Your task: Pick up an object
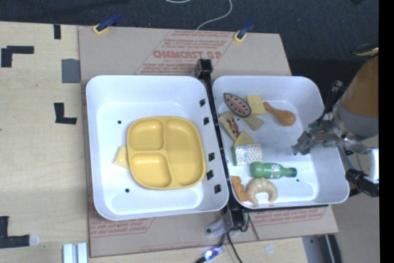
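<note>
The left bin (101, 132) holds a yellow divided plate (166, 152). In the right bin (308, 92), toy foods cluster near the left wall: a watermelon slice (237, 104), a green bottle (273, 170) and a croissant (263, 188). Over the bin's right side hangs the gripper (303, 146); I cannot tell its state.

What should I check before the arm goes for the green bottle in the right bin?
1. Green bottle in plain sight, lying on its side: ok.
2. Room around the bottle: not ok; the croissant and the white block lie close beside it.
3. Pincer inside the right bin, on the bottle's right: ok.
4. Pincer open or shut: cannot tell.
5. Yellow plate in the left bin, out of the way: ok.
</note>
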Tool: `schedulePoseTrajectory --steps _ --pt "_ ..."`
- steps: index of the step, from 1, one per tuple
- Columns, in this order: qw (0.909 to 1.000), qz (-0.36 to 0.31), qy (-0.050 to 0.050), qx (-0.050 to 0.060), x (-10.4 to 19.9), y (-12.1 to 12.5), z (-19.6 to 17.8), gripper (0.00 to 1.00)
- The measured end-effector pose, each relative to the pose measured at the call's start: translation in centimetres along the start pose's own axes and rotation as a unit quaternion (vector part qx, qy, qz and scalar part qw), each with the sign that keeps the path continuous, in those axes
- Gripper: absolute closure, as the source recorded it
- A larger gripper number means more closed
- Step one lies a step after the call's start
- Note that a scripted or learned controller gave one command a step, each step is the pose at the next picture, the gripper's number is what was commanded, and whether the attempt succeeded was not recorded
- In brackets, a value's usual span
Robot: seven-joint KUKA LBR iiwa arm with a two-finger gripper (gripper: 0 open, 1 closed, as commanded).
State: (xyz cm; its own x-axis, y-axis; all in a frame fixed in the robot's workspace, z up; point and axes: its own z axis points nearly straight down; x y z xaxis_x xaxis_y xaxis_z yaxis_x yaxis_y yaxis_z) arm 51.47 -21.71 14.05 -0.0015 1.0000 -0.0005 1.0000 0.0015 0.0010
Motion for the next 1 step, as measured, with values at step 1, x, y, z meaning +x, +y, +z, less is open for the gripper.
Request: schedulePoseTrajectory --steps 1 --pt "1.0 0.0 0.0 -0.001 0.33 0.77 -4.47 1.0"
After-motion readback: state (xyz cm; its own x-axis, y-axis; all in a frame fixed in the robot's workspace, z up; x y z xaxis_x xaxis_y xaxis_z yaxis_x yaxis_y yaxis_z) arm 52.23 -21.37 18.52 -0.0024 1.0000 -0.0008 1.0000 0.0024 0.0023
